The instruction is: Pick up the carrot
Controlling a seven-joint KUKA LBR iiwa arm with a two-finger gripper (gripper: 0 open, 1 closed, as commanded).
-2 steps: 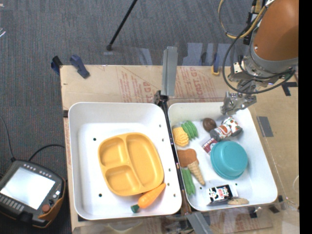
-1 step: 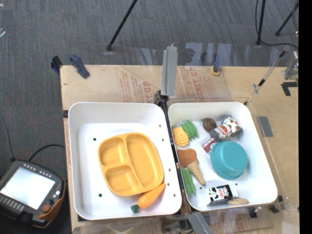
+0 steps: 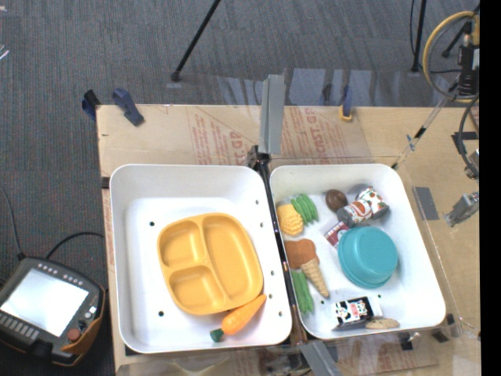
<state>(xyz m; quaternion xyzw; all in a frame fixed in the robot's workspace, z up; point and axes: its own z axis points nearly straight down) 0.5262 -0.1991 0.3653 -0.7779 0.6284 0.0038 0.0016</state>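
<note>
The left white bin point(image 3: 135, 190) holds a yellow divided plate point(image 3: 210, 263), and the carrot point(image 3: 244, 315) lies tilted at the plate's near right corner, apparently touching its rim; the pincer's state I cannot tell.

Bench point(image 3: 196, 135): light wood top, red printed lettering across the back strip. Two shallow white bins sit on it side by side, edges touching at centre. Left bin point(image 3: 133, 210), right bin point(image 3: 415, 288). Grey upright bar point(image 3: 272, 116) stands at the back, right above the seam between the bins. Blue clamp point(image 3: 127, 105) on the back-left corner. Small yellow piece point(image 3: 345, 115) at the back edge, possibly another clamp, too small to tell.
</note>
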